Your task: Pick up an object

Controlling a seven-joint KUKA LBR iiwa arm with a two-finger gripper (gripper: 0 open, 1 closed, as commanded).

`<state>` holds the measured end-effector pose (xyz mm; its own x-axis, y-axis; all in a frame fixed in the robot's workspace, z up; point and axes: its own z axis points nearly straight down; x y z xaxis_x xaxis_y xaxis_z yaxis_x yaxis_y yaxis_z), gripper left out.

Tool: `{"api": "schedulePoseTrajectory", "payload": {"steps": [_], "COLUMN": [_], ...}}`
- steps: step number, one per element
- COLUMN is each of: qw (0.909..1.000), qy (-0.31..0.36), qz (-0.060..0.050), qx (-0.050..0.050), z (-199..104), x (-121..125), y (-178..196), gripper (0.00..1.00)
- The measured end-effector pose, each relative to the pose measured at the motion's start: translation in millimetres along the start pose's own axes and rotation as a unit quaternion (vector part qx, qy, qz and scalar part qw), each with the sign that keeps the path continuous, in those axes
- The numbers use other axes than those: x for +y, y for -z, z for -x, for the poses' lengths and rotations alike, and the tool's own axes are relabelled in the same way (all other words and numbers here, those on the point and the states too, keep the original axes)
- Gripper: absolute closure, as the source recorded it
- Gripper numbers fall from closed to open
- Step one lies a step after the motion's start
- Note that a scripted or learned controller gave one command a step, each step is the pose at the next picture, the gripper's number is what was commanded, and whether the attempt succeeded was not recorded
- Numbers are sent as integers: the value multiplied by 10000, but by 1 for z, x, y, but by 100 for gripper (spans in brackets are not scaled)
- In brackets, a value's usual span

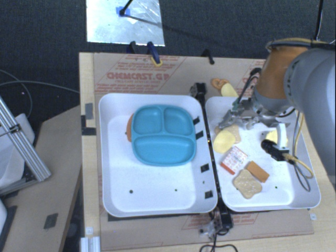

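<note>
Gripper (234, 121) at upper left of the right bin (302, 196), its grip impossible to tell, just above a pale yellow piece (226, 139), blue divided plate (163, 135) in left bin (113, 190)

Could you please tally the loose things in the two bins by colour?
Blue: 1, the plate in the left bin
Yellow: 2, a chunk and a piece in the right bin
Red and white: 1, the packet
Orange-brown: 1, the block
Tan: 1, the toast
Total: 6
</note>
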<state>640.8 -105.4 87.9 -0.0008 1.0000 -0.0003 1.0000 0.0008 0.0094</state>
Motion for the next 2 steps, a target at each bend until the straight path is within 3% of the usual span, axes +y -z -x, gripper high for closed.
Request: {"api": "schedulePoseTrajectory", "payload": {"steps": [1, 2], "qw": [10000, 10000], "qy": [8, -5], "qz": [7, 10], "qx": [-10, 0], "z": [-21, -19], "x": [-25, -59], "y": [1, 1], "gripper": [0, 0]}}
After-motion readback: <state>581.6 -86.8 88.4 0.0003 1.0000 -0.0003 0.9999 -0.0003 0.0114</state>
